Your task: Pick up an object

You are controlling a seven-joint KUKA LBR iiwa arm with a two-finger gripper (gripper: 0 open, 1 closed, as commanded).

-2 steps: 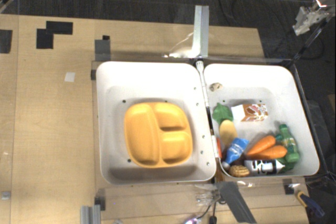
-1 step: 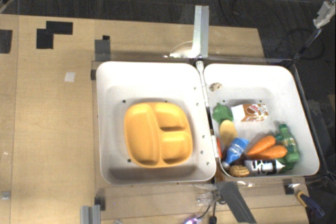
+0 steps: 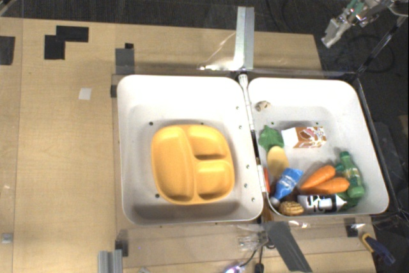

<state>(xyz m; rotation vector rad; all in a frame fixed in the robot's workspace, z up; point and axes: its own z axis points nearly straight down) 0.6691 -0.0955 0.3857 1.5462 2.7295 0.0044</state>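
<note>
My gripper hangs at the top right, above and behind the right bin, well clear of everything in it; nothing shows between its fingers. In the right bin's near half lie two orange carrots, a blue bottle, a black bottle, a green leafy piece, a pale yellow item, a green vegetable, a white and brown packet and a small brown item. A yellow divided tray lies in the left bin.
A small pale scrap lies in the right bin's far left corner. A metal post rises behind the wall between the bins. Cables run over the dark floor at the back. The wooden bench stretches to the left.
</note>
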